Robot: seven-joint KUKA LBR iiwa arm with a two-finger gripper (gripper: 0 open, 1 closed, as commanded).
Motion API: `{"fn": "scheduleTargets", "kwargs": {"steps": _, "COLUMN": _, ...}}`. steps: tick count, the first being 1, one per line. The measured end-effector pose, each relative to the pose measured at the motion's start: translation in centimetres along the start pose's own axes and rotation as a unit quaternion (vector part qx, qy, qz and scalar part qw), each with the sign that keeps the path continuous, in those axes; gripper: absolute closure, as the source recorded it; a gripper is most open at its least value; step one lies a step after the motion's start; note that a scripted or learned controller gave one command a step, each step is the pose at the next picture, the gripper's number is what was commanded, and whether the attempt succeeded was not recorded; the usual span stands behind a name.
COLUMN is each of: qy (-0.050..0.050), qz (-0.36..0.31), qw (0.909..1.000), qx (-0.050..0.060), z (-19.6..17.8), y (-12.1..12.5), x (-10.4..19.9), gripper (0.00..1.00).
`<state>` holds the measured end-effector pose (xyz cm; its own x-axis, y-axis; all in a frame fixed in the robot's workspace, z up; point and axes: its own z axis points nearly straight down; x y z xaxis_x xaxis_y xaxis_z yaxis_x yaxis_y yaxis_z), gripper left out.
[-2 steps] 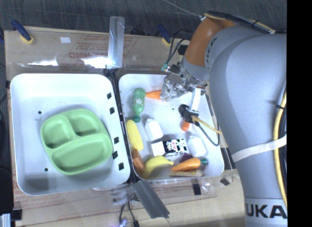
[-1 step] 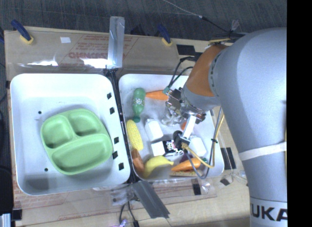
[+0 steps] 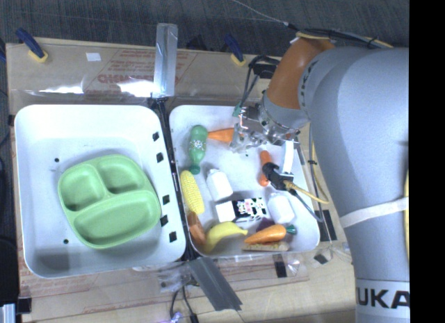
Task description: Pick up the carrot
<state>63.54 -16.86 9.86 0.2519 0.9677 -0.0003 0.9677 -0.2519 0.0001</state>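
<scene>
An orange carrot piece (image 3: 222, 135) lies near the back of the right bin (image 3: 306, 242), beside a green bottle-shaped toy (image 3: 197, 144). My gripper (image 3: 245, 138) hangs low over the bin just to the right of that piece, close to it or touching it; nothing shows between its fingers. A second carrot with a green top (image 3: 268, 233) lies along the bin's front wall. A small orange item (image 3: 265, 164) sits partly under the wrist, right of the gripper.
The right bin also holds a corn cob (image 3: 191, 191), a white bottle (image 3: 218, 184), a black-and-white box (image 3: 248, 208), a banana (image 3: 224, 233) and a white lump (image 3: 281, 209). A green divided plate (image 3: 110, 198) lies in the left bin (image 3: 28, 134).
</scene>
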Motion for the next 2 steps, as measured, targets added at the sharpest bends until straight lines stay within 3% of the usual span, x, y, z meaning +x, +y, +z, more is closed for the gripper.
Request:
{"fn": "scheduleTargets", "kwargs": {"steps": 1, "qy": 0.000, "qz": 0.000, "qw": 1.0000, "qx": 0.000, "z": 0.0, "y": 0.0, "x": 0.0, "gripper": 0.00}}
{"fn": "scheduleTargets", "kwargs": {"steps": 2, "qy": 0.002, "qz": 0.127, "qw": 0.9918, "qx": 0.017, "z": 0.7, "y": 2.2, "x": -1.1, "gripper": 0.00}}
